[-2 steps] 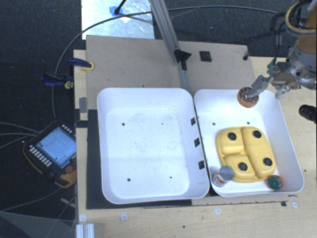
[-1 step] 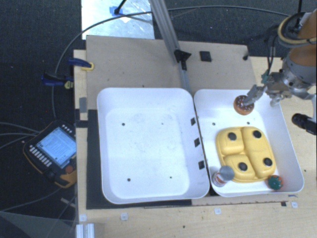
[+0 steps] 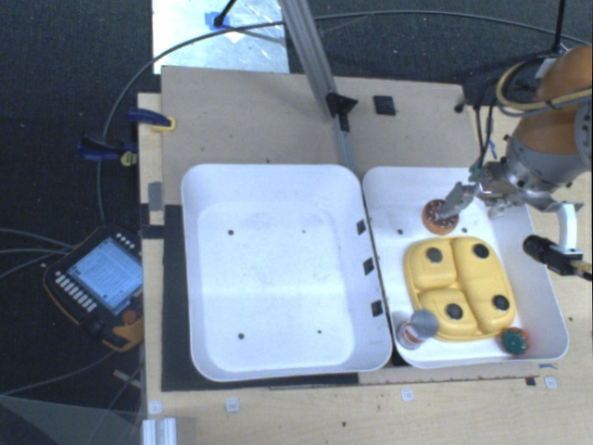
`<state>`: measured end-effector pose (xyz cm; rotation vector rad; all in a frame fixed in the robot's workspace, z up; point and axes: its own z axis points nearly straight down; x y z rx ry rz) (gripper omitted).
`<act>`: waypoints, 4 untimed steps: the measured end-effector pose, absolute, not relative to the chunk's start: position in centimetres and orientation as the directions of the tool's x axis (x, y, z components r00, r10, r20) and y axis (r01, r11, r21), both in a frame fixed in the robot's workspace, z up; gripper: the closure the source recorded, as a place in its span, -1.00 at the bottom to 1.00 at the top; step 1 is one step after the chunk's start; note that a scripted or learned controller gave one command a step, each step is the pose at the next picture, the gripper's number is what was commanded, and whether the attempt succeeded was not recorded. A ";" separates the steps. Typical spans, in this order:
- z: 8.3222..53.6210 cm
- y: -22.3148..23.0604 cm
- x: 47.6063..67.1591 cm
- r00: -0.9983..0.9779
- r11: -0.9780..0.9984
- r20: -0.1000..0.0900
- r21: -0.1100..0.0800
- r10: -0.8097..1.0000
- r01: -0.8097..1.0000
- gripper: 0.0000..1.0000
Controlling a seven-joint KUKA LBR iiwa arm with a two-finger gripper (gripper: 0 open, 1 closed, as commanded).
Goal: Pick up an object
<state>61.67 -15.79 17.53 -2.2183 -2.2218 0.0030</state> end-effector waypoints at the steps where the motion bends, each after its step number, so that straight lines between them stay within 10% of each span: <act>1: 13.0 -15.0 61.6 -0.005 0.005 0.000 -0.001 1.000 1.000 -1.00; 2: 14.4 -15.0 61.8 -0.005 0.005 -0.001 0.005 1.000 1.000 1.00; 4: 23.1 -15.0 62.2 -0.005 0.005 -0.001 0.005 1.000 1.000 1.00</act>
